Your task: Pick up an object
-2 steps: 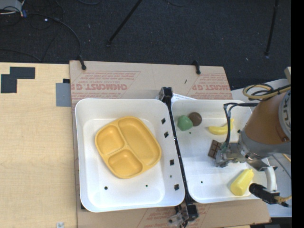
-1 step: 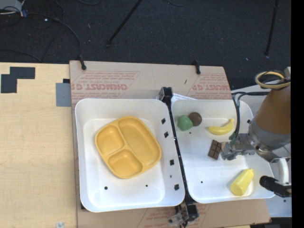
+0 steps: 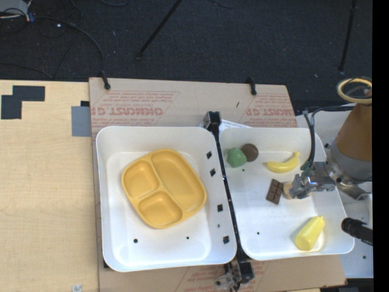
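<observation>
Right white bin (image 3: 261,239), tool (image 3: 299,187) low beside chocolate bar (image 3: 275,192), its grip unreadable, arm cut off at right.

Yellow three-compartment plastic plate (image 3: 163,188) sits in left white bin (image 3: 115,224); right white bin (image 3: 267,236) holds green ball (image 3: 236,157), brown ball (image 3: 250,152), yellow banana (image 3: 284,163), brown chocolate bar (image 3: 275,191), yellow bottle (image 3: 309,233).

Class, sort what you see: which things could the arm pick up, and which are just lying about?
For the job: hand, chocolate bar, banana, green ball, brown ball, yellow cup.

Lying about: yellow divided tray, cables.
</observation>
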Robot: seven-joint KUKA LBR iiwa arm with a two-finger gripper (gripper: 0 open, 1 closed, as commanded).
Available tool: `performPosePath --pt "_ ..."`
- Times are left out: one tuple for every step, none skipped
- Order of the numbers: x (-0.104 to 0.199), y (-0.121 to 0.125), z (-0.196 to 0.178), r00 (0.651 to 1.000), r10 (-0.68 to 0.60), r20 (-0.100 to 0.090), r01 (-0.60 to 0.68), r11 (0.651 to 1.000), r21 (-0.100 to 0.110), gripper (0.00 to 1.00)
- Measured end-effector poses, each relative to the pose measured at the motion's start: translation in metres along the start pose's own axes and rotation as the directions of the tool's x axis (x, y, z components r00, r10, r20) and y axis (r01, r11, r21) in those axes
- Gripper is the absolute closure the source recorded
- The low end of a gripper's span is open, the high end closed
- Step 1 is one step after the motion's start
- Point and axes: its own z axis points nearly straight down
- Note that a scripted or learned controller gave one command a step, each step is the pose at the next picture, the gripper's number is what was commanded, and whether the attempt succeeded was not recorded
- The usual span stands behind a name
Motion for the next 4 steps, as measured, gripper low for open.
performPosePath --pt "-0.001 0.001 -0.037 1.000 0.000 0.000 0.000 1.000 0.000 1.00" --pt "0.050 0.020 -0.025 1.000 -0.003 -0.002 0.003 1.000 0.005 1.00" --pt "0.103 0.028 -0.033 1.000 -0.003 -0.002 0.003 1.000 0.004 1.00" --pt "0.155 0.043 -0.040 1.000 -0.003 -0.002 0.003 1.000 0.004 1.00"
